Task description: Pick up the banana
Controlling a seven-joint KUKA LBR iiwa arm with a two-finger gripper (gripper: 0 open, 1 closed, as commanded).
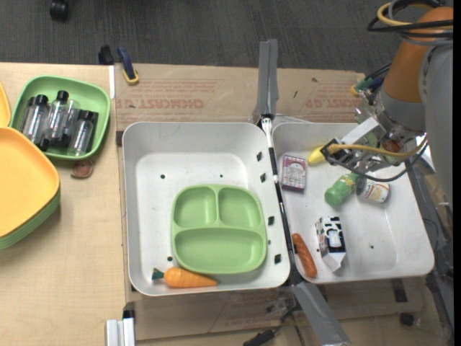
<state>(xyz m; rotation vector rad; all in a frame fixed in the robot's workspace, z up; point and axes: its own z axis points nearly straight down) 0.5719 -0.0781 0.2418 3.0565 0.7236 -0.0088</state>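
The banana [316, 153] is yellow and lies at the back of the right bin [403, 254]; I see just its left end, and the rest is hidden under the arm's tool. My gripper [358, 164] hangs low over the back of that bin, just right of the banana's visible end and above a green bottle [339, 190]. The view does not let me tell whether it touches the banana.
The right bin also holds a pink card pack [293, 173], a small white bottle [374, 191], a black-and-white carton [331, 238] and a red sausage-like piece [305, 256]. The left bin [144, 193] has a green divided plate [218, 229] and a carrot [189, 279]. A green tray of bottles [61, 117] and yellow plates [21, 189] sit left.
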